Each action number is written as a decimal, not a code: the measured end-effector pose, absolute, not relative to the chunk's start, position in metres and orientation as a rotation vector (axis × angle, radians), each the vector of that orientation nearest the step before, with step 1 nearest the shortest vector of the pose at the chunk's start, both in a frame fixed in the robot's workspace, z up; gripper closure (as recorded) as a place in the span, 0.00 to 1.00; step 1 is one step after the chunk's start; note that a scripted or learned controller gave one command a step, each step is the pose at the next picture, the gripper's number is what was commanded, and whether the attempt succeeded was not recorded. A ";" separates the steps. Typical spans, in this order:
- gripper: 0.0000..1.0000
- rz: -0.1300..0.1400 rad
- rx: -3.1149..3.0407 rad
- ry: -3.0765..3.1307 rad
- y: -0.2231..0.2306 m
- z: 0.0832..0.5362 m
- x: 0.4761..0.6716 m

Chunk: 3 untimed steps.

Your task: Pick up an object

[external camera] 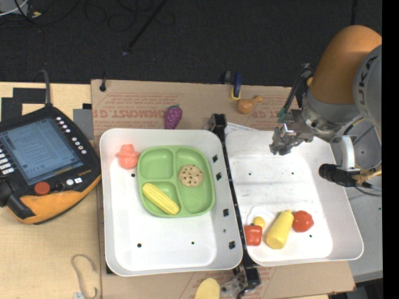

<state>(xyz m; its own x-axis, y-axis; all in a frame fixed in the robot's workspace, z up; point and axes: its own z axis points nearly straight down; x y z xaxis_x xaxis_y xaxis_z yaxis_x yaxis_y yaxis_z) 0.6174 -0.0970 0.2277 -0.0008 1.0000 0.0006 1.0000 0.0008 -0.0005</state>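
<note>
A black cloth backdrop point(187, 23) fills the far side of the room from 10 to 2 o'clock, with loose cables trailing across it. Below it lies the pale wooden bench point(43, 254), and on the bench a sheet of brown cardboard point(143, 101) sits under both bins.

The left bin point(162, 248) and the right bin point(324, 198) lie touching along a dark centre seam. The grey arm point(346, 73), with its orange band, comes in at 2 o'clock. Its gripper point(283, 141) hangs over the right bin's 11 o'clock corner. It is dark against the white, and I cannot tell whether it is spread or closed; nothing shows in it.

At 9 o'clock a teach pendant point(43, 161) with an orange-trimmed body rests on the bench.

In the left bin a green divided plate point(177, 198) carries a corn cob point(161, 199) at its 7 o'clock and a cookie point(190, 175) at its 2 o'clock. A pink toy point(126, 156) lies just beside the plate's 10 o'clock edge.

The objects for picking in the right bin cluster at its 6 o'clock, well apart from the gripper: a yellow bottle point(279, 229), a red tomato point(302, 221) touching it, and a small red-and-yellow piece point(254, 232).

On the cardboard at 12 o'clock lie purple grapes point(173, 116) and an orange toy point(248, 104); a yellow toy point(207, 288) sits at 6 o'clock.
</note>
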 end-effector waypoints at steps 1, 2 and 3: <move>1.00 0.003 -2.215 -2.221 -0.048 0.216 0.603; 1.00 0.002 -2.214 -2.221 0.001 0.226 0.579; 1.00 0.001 -2.221 -2.219 -0.001 0.233 0.582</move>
<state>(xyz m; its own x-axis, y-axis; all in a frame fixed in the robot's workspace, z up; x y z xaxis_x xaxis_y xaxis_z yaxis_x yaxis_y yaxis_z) 0.5819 -0.0010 0.2331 0.0009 1.0000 0.0010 1.0000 -0.0009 -0.0022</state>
